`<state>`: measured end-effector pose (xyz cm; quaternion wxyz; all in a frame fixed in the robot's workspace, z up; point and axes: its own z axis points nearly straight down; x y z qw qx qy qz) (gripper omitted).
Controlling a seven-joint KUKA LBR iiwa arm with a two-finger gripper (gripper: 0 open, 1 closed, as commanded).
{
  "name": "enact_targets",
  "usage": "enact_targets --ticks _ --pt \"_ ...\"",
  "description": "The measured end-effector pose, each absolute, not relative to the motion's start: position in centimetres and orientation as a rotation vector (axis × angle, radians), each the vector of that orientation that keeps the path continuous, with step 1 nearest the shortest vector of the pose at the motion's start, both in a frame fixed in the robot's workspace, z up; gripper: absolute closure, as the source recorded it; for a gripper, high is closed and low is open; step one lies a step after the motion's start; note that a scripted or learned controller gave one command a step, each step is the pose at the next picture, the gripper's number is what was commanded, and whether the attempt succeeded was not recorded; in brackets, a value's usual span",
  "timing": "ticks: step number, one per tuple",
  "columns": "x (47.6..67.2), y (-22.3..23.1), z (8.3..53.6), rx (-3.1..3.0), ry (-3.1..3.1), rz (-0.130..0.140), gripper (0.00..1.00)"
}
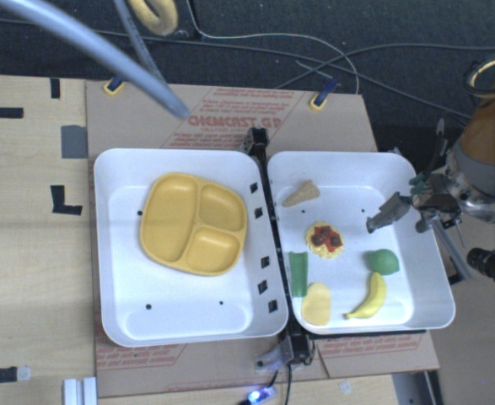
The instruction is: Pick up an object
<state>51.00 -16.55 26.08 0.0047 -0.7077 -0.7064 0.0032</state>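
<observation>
Camera view, from the bottom of the frame upward: in the right bin point(433, 310) a banana point(368, 298) lies at the lower right, a pale yellow piece point(316, 303) just left of it, and a green strip point(298, 273) by the divider. A green ball point(384, 261) sits above the banana. Mid-bin lies a round pastry with red topping point(325, 240), and a beige wedge point(301, 194) sits toward the bin's top. The end effector point(386, 213) hovers at the bin's right side, gripping nothing; whether it is spread is unclear. The left bin point(112, 310) holds a yellow divided plate point(193, 224).
</observation>
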Motion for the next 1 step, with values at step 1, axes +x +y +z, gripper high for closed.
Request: enact_targets --ticks 1 --pt "51.21 -16.53 26.56 -2.219 -2.222 0.002 0.0"
